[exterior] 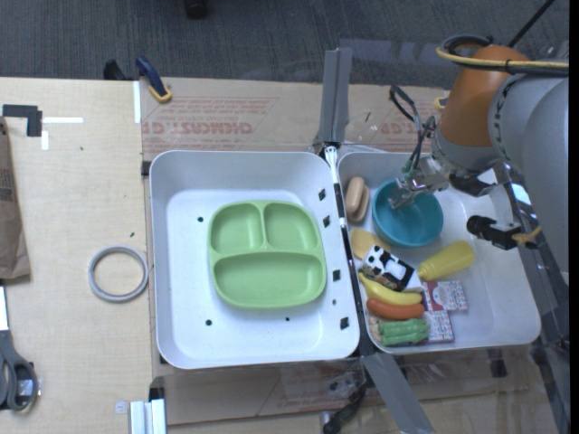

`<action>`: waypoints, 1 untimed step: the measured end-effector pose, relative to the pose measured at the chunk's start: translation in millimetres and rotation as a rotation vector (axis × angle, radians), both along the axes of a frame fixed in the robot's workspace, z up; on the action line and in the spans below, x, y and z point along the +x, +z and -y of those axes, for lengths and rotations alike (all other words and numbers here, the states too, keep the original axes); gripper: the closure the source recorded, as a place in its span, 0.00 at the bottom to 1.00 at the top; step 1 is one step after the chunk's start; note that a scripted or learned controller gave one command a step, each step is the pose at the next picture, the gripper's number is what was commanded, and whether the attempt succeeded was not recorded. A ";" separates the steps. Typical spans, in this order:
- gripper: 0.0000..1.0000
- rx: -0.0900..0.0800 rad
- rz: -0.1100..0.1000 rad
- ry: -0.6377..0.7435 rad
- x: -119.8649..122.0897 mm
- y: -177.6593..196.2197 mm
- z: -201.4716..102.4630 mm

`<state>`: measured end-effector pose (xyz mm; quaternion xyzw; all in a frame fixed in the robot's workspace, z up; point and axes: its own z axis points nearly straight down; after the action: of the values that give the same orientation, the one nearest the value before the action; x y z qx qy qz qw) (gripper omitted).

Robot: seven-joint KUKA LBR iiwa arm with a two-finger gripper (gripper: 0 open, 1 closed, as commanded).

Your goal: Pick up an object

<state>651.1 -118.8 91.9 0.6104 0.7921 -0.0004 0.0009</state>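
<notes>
Cardboard point(226, 120) covered the worktop point(63, 206) left of the pincer point(412, 186), dark carpet point(271, 12) beyond. Its opening was unclear; the blue bowl point(409, 217) sat directly beneath, in the right bin point(507, 315).

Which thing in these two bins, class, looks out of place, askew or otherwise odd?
The right bin looks crowded: the banana, the black-and-white toy, the orange piece and the green piece lie heaped against its left wall. The green divided plate sits flat in the left bin. Nothing looks spilled or damaged.
</notes>
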 end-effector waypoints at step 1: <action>0.00 0.001 -0.004 0.000 -0.7 -0.1 0.1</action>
<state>650.4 -118.9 91.8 0.6105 0.7920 -0.0013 -0.0007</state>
